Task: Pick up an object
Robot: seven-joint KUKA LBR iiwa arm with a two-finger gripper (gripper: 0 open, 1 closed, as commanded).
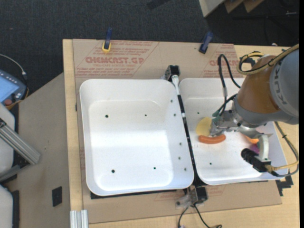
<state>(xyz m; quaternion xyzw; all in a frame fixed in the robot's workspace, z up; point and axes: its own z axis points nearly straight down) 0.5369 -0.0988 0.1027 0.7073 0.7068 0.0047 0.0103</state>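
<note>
In the right bin [228, 172] lies a curved orange-red piece [211, 139], with a pale yellow object [204, 125] just behind it. My gripper [220, 128] hangs low right beside both, at their right edge, and its metal tip partly covers the yellow one. I see nothing lifted off the bin floor. A small orange item [251, 139] and a purple one [256, 148] lie further right, partly hidden under the wrist.
The left bin [95, 127] stands next to the right one, and a black divider rail [183, 122] runs between them. Both rest on a cardboard sheet [142, 56] held by clamps at the back. The arm's orange band [256, 91] looms over the right bin's far side.
</note>
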